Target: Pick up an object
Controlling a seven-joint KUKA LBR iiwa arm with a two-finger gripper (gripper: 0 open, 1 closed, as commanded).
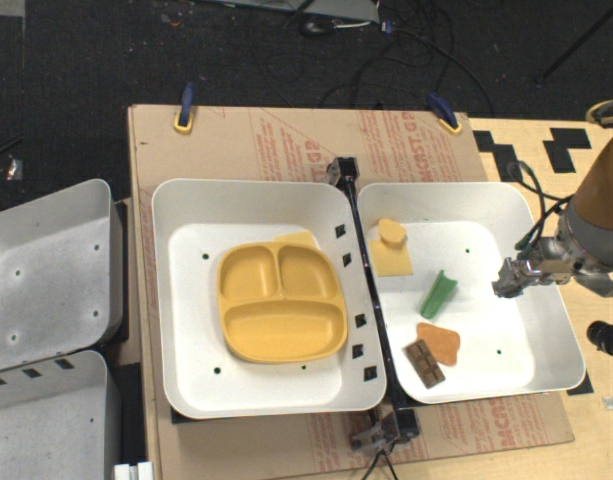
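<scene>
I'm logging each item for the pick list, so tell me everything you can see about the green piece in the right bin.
The green piece is a small elongated block, bright green and matte, plastic-looking. It lies flat on the floor of the right bin, near the middle, tilted so its upper end points up and to the right. Nothing touches it: the pale yellow block sits just up-left, the orange piece and brown bar lie below. The gripper hangs to its right, apart from it.

Dark speckled floor (76, 58), black cables (426, 28) trailing (loosely), brown cardboard sheet (276, 138) with blue clamps (186, 103)
</scene>
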